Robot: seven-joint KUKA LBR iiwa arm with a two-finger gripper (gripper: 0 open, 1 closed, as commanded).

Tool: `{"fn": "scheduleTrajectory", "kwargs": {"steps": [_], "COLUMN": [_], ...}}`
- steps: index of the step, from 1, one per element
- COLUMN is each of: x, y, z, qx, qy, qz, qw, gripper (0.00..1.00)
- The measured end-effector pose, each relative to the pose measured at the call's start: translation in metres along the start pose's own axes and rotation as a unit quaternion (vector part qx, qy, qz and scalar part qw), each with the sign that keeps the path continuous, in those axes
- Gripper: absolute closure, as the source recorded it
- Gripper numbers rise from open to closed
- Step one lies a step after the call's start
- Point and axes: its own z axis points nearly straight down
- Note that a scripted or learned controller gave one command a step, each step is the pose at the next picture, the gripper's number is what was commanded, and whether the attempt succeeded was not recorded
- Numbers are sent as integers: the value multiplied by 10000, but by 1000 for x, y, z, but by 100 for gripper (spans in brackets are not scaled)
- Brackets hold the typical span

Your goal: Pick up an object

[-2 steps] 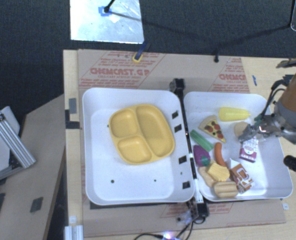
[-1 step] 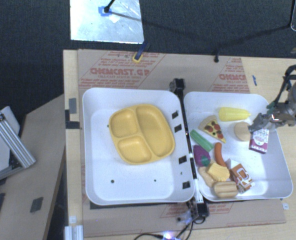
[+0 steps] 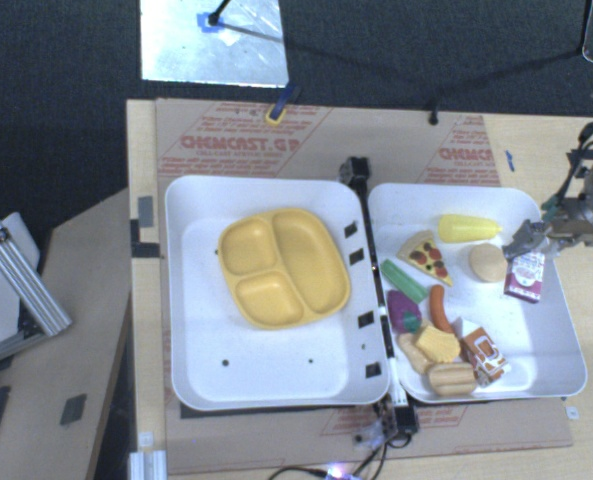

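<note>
My gripper (image 3: 527, 241) reaches in from the right over the right bin's (image 3: 556, 368) far right side. Directly under its tip is a small maroon packet (image 3: 524, 277) with a white label, touching or nearly touching it; whether the packet is gripped or lying on the bin floor I cannot tell. A round beige bun (image 3: 486, 263) sits just left of the gripper. Further left are a yellow corn-like piece (image 3: 468, 228) and a pizza slice (image 3: 426, 258).
The right bin also holds a green piece (image 3: 404, 280), a purple eggplant (image 3: 404, 313), a sausage (image 3: 440, 308), a cheese wedge (image 3: 438, 345), a bread roll (image 3: 451, 376) and an orange carton (image 3: 484, 356). A yellow divided plate (image 3: 281, 268) lies in the left bin (image 3: 191, 368).
</note>
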Motion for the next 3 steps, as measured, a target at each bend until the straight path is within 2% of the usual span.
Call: {"fn": "scheduleTrajectory", "kwargs": {"steps": [3], "x": [158], "y": [59], "z": [18], "qx": [4], "qy": [19], "qz": [-35], "qw": [10000], "gripper": [100]}}
